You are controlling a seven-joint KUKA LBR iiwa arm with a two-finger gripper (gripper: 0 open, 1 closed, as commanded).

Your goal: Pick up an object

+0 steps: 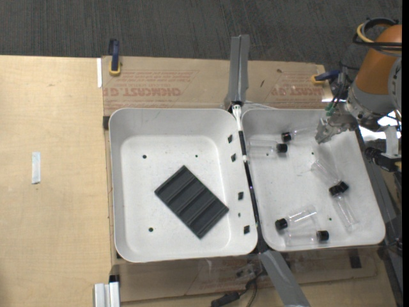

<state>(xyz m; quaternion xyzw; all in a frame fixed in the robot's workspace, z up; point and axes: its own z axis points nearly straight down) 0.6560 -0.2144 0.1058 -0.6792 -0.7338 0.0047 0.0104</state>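
Observation:
A dark grey ribbed slab [191,201] lies flat and askew in the middle of the left bin [121,171]. Several clear vials with black caps are scattered in the right bin [377,232]: two near the back [287,136] [281,148], one at the right [338,188], and two near the front [298,219] [321,236]. My gripper [327,132] hangs over the right bin's back right corner, pointing down and left. It is apart from the nearest capped vial, and I see nothing held in it.
A grey divider post [238,69] stands behind the seam between the bins. Cardboard [166,85] lines the back, held by blue and yellow clamps [114,53]. The orange-banded arm [378,69] comes in at the upper right. Wooden bench [51,171] spreads to the left.

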